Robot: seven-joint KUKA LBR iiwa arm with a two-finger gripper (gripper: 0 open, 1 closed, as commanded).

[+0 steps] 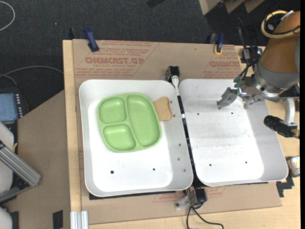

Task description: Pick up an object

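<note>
Item: tan biscuit-like piece (163, 109), left bin (90, 128), touching green tray (128, 122); likely light, stiff, crumbly, take by long edges; my hand (237, 98), over right bin (228, 151), released, ungrasping.

Two shallow white bins are sitting side by side: the left bin (90, 142) and the right bin (228, 151). One green divided plate (128, 123), showing three compartments, is lying in the left bin. One tan sponge-like block (163, 109) is resting at the plate's 2 o'clock edge. Two clamps, blue (89, 38) and yellow-blue (218, 44), are gripping the board's 12 o'clock edge.
</note>
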